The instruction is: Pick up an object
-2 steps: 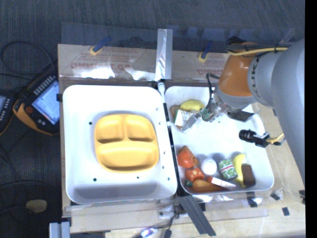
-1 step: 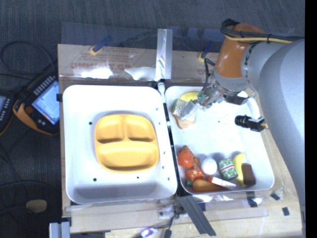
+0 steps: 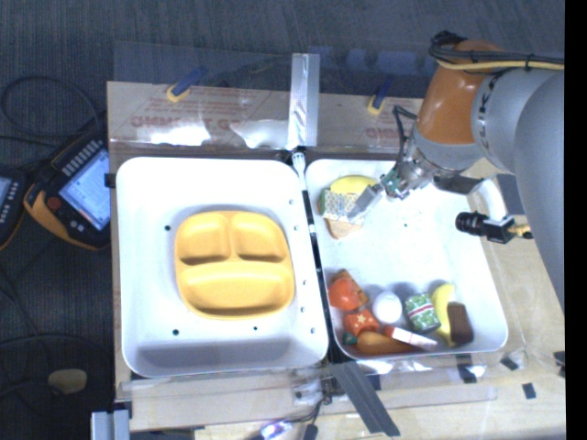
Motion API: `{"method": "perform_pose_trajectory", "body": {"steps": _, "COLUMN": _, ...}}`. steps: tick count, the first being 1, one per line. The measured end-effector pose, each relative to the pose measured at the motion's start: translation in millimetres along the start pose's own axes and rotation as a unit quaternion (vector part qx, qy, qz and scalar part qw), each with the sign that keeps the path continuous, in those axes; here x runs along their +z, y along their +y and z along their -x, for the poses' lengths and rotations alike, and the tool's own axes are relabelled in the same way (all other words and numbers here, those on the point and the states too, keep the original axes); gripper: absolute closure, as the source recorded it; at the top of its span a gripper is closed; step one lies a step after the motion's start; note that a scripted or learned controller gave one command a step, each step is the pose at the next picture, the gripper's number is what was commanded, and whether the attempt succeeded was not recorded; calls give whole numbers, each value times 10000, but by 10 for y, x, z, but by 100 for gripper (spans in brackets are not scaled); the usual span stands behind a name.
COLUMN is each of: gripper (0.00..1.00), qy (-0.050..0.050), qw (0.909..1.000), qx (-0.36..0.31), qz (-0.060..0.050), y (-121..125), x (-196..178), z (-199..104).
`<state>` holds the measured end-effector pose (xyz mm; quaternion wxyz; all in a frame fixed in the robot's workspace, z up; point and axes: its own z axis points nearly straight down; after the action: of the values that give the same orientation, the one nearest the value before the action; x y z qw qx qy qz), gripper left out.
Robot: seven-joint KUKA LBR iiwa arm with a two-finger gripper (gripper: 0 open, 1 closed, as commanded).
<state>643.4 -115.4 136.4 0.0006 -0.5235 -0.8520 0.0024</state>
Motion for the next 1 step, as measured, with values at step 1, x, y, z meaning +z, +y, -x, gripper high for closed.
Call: {"method": "perform_pose_trajectory", "body": {"steps": 1, "gripper": 0, "qy": 62, "qw": 9991, "qx": 430, "qz": 32, "y": 185, "x": 383, "z": 294}}
